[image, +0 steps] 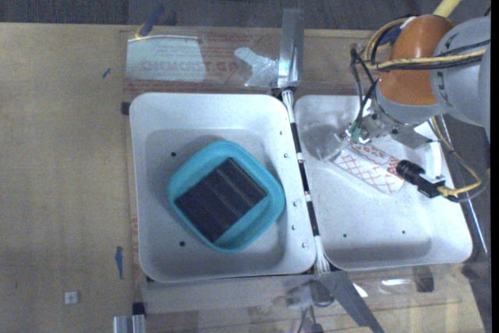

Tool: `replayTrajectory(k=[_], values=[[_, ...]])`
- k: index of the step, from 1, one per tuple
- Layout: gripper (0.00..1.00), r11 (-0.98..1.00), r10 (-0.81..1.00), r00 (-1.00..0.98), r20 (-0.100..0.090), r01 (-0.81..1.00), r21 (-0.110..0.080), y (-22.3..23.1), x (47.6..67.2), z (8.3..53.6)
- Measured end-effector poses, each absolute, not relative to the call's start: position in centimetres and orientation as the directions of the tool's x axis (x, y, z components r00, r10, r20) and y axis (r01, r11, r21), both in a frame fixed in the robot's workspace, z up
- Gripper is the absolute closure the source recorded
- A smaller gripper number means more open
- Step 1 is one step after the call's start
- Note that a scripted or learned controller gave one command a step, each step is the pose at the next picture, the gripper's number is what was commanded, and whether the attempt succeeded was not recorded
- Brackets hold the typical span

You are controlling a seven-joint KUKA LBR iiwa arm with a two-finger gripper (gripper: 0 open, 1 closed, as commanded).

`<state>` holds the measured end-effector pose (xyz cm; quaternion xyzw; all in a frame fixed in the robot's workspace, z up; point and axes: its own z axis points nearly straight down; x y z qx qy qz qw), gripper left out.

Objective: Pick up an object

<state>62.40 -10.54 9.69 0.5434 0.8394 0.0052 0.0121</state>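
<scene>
**A:** From the camera view, where is the thing to pick?

**B:** A flat white packet [371, 167] with a red criss-cross print lies in the right bin [390, 242], in its far half. Its long axis slants from the upper left down to the lower right of the view. The upper-left end points toward the bin's middle and the lower-right end toward the right wall.

**A:** And the tool?

**B:** The tool [357, 134] hangs under the arm [425, 62], just over the packet's upper-left end. I cannot tell whether it is spread or pressed together, nor whether it touches the packet.

**A:** How much room is there around the packet?

**B:** The near half of the right bin's floor is bare white. The wall shared by the two bins is well apart from the packet.

**A:** What about the other bin?

**B:** The left bin [156, 129] holds a teal dish [265, 207], square with rounded corners and turned so that one corner points toward the near edge. A dark ribbed block [220, 199] lies inside it. Bare floor runs along the far and left walls. Both bins sit on a tan surface [54, 168].
</scene>
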Motion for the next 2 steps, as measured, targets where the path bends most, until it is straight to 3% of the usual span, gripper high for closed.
replayTrajectory(k=[1, 2], values=[[0.00, 0.428, 0.904, -0.428, -0.017, 0.903, 0.020, -10.4, 62.5, 9.7], [0.00, 0.369, 0.929, -0.369, -0.010, 0.929, 0.017, -10.4, 64.4, 9.5]])
